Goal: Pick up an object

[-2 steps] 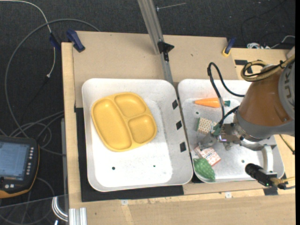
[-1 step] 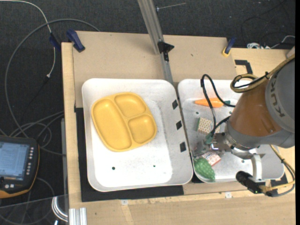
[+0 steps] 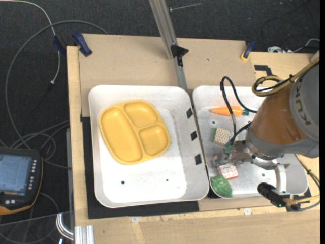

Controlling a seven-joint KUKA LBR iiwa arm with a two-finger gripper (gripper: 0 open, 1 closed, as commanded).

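The right bin (image 3: 203, 98) holds several small objects. An orange carrot (image 3: 227, 111) lies near its far side, with a beige checkered square (image 3: 222, 135) just below it. A small pink and white packet (image 3: 229, 172) and a green leafy piece (image 3: 222, 186) lie near the bin's front-left corner. My gripper (image 3: 224, 159) is low over the bin, directly above the pink packet and below the beige square. The bulky orange and grey wrist (image 3: 277, 123) hides the right part of this bin.
The left bin (image 3: 147, 184) holds a yellow three-compartment plate (image 3: 133, 131) in its upper left. Black clips (image 3: 193, 135) sit along the divide between the bins. A black cable (image 3: 227, 93) loops above the carrot. A metal pole (image 3: 163, 14) rises at the back.
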